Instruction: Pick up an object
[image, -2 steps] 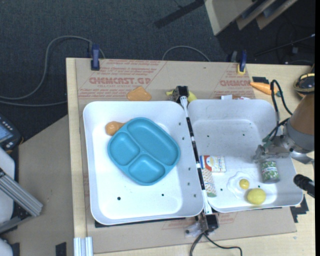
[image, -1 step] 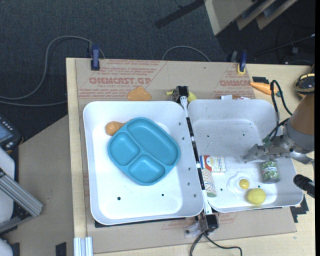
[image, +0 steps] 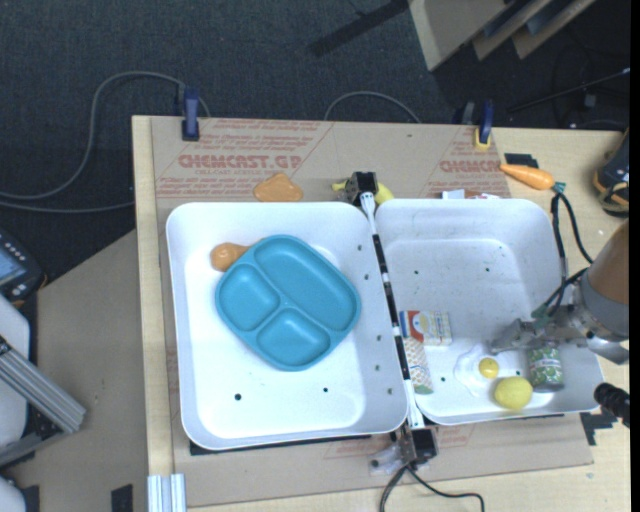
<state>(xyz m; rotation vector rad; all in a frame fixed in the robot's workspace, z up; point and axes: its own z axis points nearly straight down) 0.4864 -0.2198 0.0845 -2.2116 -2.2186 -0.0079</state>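
In the left bin (image: 200, 380) sits a blue divided plate (image: 288, 300), an orange piece (image: 227, 256) at its far-left edge. Over in the right bin (image: 450, 240), near side: a fried egg (image: 478, 370), a lemon (image: 513, 392), a small jar (image: 546, 368). The gripper (image: 540, 338) hovers above the jar; its grip cannot be told.

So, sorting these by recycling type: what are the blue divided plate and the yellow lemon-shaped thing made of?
The blue divided plate looks like moulded plastic: uniform colour, soft sheen. The yellow lemon-shaped thing is probably plastic or rubber toy fruit; too small to tell.
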